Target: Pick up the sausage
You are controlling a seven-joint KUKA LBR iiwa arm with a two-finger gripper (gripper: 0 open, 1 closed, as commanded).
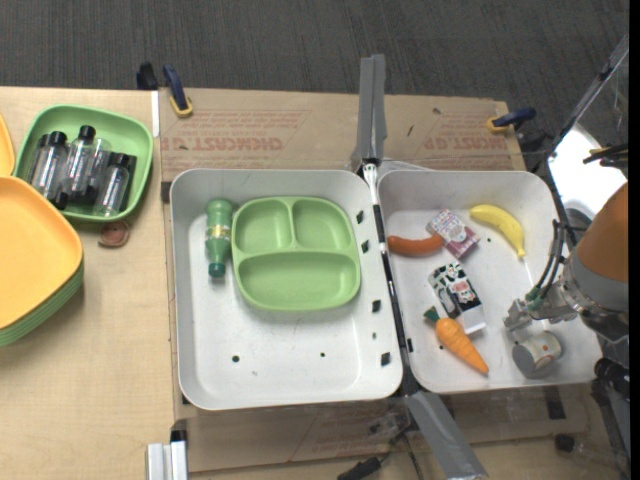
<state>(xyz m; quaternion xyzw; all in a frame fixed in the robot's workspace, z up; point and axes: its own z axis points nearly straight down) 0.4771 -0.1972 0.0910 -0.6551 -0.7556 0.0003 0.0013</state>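
Note:
The sausage (414,244), a reddish-orange link, lies at the upper left of the right bin (520,183), close to the divider between the bins. My gripper (537,330) hangs low over the bin's lower right corner, well to the right of the sausage and below it, with nothing seen in its hold. The arm's orange band (610,243) shows at the right edge.
A pink packet (452,232), banana (500,226), small carton (457,295) and carrot (461,343) share the right bin. The left bin (200,348) holds a green divided plate (295,253) and a green bottle (217,236). A tray of bottles (85,163) and yellow plates (30,258) stand at the far left.

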